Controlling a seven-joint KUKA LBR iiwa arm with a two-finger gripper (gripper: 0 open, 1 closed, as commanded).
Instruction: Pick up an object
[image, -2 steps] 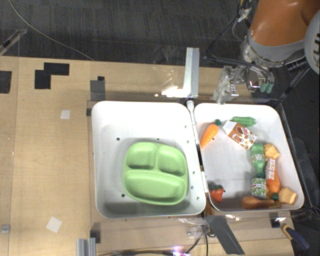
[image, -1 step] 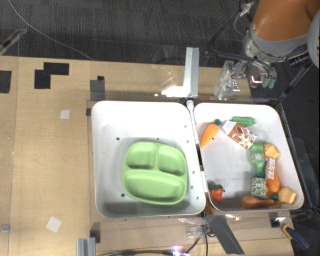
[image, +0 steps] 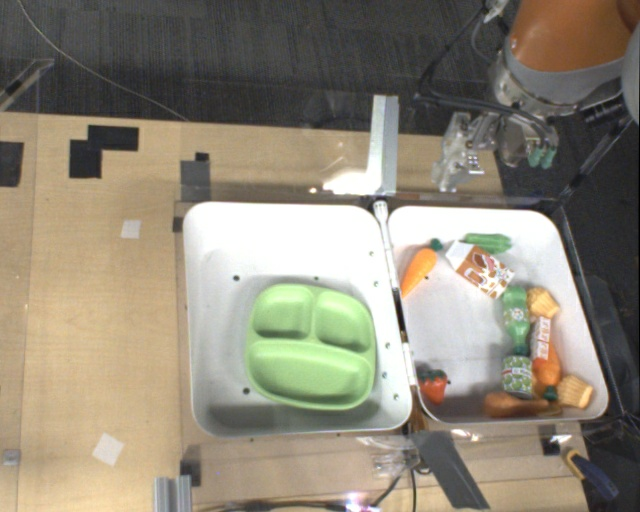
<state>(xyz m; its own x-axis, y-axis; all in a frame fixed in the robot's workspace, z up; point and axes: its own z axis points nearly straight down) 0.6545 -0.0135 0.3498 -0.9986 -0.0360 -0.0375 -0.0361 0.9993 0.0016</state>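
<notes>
Arm: we find its orange band at the upper right, the metal gripper (image: 470, 152) hanging above the counter (image: 90, 330) just behind the right bin (image: 575, 275); whether it is spread or pressed together we cannot tell.

Left bin (image: 215, 250): one smooth green plate (image: 312, 345), three-sectioned with rounded corners.

Right bin: a tapered orange carrot (image: 418, 270), a printed carton (image: 485, 272), a green can (image: 517, 375), and small glossy toy foods along the right and near walls.

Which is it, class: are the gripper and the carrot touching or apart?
Apart. The camera view shows the gripper above the right bin's far rim, with bare white floor between it and the carrot.
</notes>
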